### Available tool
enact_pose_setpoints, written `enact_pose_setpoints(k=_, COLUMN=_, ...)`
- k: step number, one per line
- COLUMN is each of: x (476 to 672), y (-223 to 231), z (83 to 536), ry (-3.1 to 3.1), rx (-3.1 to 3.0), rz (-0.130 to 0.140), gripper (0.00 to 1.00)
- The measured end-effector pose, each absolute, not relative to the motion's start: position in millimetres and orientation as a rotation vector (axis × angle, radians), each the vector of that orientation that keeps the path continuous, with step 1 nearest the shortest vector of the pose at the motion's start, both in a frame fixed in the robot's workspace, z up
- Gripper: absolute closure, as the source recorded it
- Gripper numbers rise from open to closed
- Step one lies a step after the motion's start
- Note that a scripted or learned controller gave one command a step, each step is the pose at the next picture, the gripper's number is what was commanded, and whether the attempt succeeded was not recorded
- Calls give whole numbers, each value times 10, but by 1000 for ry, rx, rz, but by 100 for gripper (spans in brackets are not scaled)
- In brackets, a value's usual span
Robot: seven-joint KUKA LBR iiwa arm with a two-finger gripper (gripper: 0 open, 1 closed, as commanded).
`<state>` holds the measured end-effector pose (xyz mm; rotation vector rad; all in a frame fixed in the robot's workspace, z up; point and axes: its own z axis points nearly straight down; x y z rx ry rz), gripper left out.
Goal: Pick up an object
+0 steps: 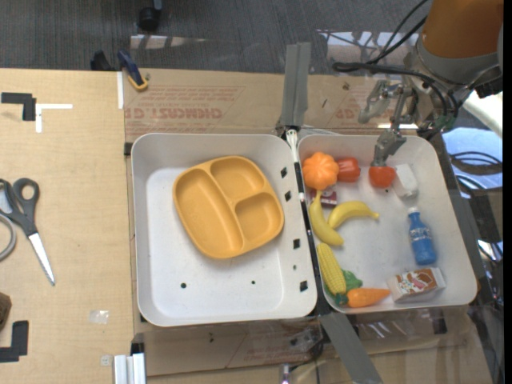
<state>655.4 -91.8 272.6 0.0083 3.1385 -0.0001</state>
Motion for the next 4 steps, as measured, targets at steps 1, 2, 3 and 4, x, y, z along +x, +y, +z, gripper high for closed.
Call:
enact_pose_setpoints(k=1, x=6155, y=-1548, z=1573, ry=3138, rx=0, rz=-1, gripper=0)
enact_pose_setpoints(k=2, x=6467, y=-1682, z=938, ry=3135, rx=9, rz=-2, gripper=0)
enact_pose_setpoints(k=3, x=5857, y=-2198, z=940, ry=3130, rx=-203, rz=1, gripper=0)
enact_pose_setpoints(k=4, x=5218, y=-2211, z=930, ry=3136, rx=93, rz=-1, gripper=0)
